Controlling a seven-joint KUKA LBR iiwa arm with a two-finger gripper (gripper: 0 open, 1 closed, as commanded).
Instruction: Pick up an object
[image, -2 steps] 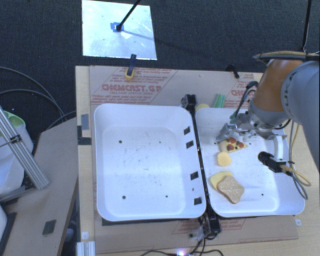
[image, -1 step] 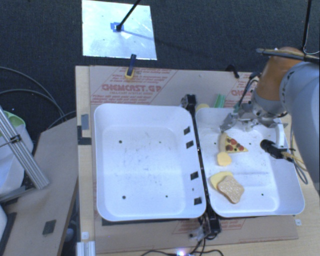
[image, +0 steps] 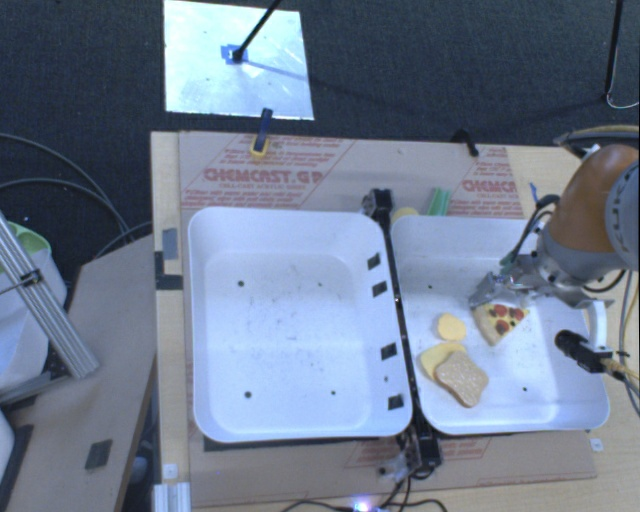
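The right bin holds several toy foods. A pizza slice with red and dark toppings lies near the bin's middle right. A round yellow slice sits just left of it. Toward the front, a piece of brown bread rests partly on a yellow piece. My gripper is low in the right bin, directly at the far edge of the pizza slice and seemingly touching it. The arm's orange band rises to the right.
The left bin lies beside the right one, with a black-clipped divider between them. A green object and a yellow one sit behind the right bin. A black part on a white cable hangs over the right bin's right side.
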